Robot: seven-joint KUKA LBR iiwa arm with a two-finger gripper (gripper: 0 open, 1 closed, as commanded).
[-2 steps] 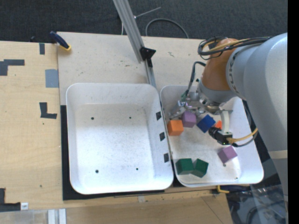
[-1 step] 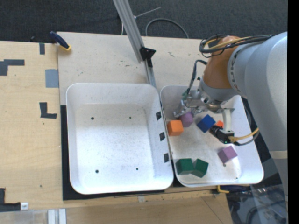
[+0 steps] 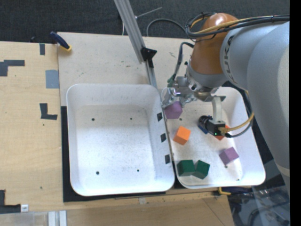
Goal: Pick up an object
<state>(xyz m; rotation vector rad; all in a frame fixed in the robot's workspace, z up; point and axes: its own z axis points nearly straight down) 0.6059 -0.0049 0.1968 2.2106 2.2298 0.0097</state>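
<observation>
Camera view: the pincer (image 3: 172,99) hangs over the upper-left corner of the right bin (image 3: 249,172), pinching a purple block (image 3: 173,110) between its fingers. Lying in the same bin are an orange cube (image 3: 182,135), two dark green blocks (image 3: 193,168) touching each other, and a second purple cube (image 3: 229,155). The left bin (image 3: 75,102) adjoins it on the surface (image 3: 28,140).

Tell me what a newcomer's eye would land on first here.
The big grey arm with its orange band fills the upper right, reaching over the right bin. Its gripper sits at that bin's upper left with a purple block just beneath it. Bright pieces lie scattered below: an orange cube, green blocks and another purple cube.
</observation>
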